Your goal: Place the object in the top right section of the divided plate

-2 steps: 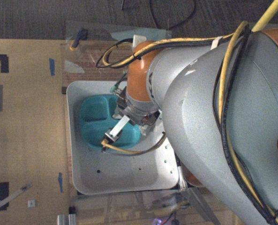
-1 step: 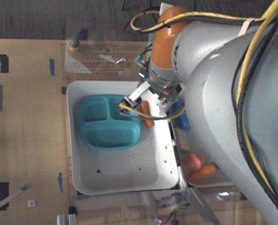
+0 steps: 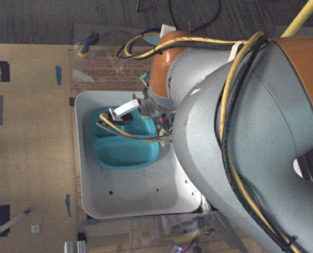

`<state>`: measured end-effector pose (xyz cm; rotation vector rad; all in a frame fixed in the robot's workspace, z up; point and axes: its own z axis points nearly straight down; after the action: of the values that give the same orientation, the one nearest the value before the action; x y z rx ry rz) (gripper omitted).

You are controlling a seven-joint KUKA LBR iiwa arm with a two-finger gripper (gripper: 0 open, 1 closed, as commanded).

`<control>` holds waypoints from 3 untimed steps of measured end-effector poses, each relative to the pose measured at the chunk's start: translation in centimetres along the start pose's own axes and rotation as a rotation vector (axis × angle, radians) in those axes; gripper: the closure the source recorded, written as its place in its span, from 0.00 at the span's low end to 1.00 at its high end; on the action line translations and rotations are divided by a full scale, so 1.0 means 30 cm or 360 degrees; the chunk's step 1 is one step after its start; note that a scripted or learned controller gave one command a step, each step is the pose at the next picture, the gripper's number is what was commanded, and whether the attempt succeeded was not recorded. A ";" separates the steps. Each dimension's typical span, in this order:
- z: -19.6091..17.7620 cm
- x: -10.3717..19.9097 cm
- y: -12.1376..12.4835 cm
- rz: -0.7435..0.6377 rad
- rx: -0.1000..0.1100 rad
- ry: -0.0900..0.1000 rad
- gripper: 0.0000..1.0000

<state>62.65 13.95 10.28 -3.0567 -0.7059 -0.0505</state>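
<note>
The end effector (image 3: 157, 121) sits low over the right edge of the teal divided plate (image 3: 119, 149) in the white bin (image 3: 140, 194). Whether it is apart or together cannot be told. The object cannot be picked out and is likely hidden under the arm (image 3: 240, 141). Risks: a release over the wrong section or the rim, so the object rolls into the bin, or the arm nudging the plate.

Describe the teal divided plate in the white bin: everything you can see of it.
The divided plate is teal, smooth and slightly glossy like moulded plastic, with rounded corners and a raised rim. A low ridge parting its sections shows near its left side. It lies flat on the floor of the white bin, in the bin's upper left part. The arm hangs over its right and upper portions and hides them, so contact there cannot be judged.
</note>
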 end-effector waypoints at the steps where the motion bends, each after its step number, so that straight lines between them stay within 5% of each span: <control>1: 0.035 0.032 0.051 -0.0188 0.0032 -0.0047 0.00; 3: 0.040 0.056 0.064 -0.0168 0.0057 -0.0076 0.00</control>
<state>65.04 12.96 9.14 -2.9934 -0.8610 0.0343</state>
